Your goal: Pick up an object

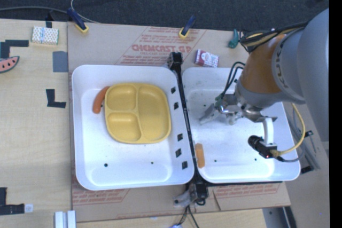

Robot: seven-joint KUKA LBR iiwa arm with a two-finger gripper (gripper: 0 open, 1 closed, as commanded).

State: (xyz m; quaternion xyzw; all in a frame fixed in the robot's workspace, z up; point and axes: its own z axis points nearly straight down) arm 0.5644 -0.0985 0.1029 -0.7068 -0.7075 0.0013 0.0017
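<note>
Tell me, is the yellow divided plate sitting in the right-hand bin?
No, the yellow divided plate lies in the left bin, with an orange sausage-shaped piece against its left edge.

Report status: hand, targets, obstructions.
Hand low in right bin, nothing visibly held. Orange piece at its left wall. Yellow plate, sausage in left bin.

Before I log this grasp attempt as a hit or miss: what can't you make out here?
- Gripper, camera view: fingertips blurred and small; open or shut unclear.
- Orange sausage, left bin: partly behind the yellow divided plate.
- Right bin: its middle hidden by the arm.
</note>
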